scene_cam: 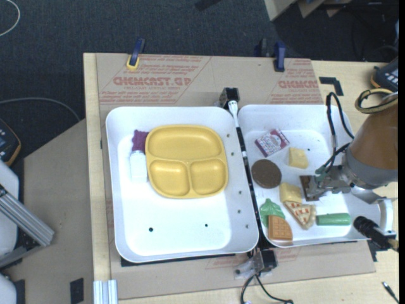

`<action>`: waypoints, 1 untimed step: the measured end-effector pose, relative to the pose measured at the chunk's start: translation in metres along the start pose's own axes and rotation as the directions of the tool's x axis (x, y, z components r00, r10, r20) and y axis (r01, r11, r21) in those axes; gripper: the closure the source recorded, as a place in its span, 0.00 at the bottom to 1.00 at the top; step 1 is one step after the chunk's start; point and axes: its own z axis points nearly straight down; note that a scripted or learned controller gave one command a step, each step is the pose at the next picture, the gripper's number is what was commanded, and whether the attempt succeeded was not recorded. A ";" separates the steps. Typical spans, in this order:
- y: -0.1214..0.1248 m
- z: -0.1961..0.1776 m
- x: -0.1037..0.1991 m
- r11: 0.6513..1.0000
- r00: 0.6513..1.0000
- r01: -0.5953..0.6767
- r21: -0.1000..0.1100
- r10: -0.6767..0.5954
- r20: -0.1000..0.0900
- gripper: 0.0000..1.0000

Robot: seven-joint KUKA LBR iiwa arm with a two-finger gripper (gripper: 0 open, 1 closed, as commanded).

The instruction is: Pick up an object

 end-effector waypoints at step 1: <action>0.010 -0.060 -0.002 1.000 1.000 0.005 0.003 -0.005 -0.003 1.00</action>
